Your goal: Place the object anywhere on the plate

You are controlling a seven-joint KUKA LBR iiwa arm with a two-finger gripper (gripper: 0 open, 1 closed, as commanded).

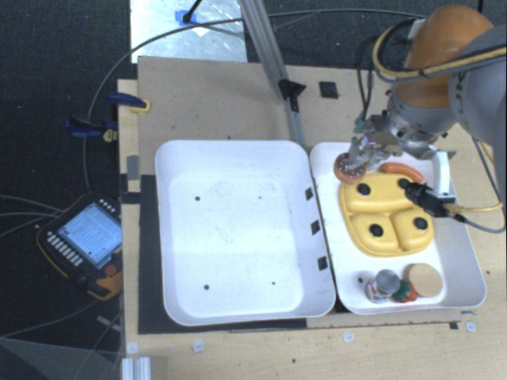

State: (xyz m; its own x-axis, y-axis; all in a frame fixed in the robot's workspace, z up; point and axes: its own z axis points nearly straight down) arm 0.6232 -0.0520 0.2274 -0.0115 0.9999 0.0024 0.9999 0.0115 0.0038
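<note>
Hand (358,153): lowered over a brown ring-shaped object (348,167); finger state cannot be told.
Object: at yellow sectioned plate's (386,214) far edge, right bin (467,271).
Risk: object could be nudged off-rim if no grip is made.

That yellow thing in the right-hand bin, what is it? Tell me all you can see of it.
The yellow plate looks like moulded plastic, with three rounded compartments: one wide at the far end, two smaller ones nearer the camera. Each has a dark spot at its centre. It lies flat in the right bin, towards the far half. A black part of the arm crosses its right edge. A brownish round object sits at its far left corner, under the gripper; contact is unclear.
</note>
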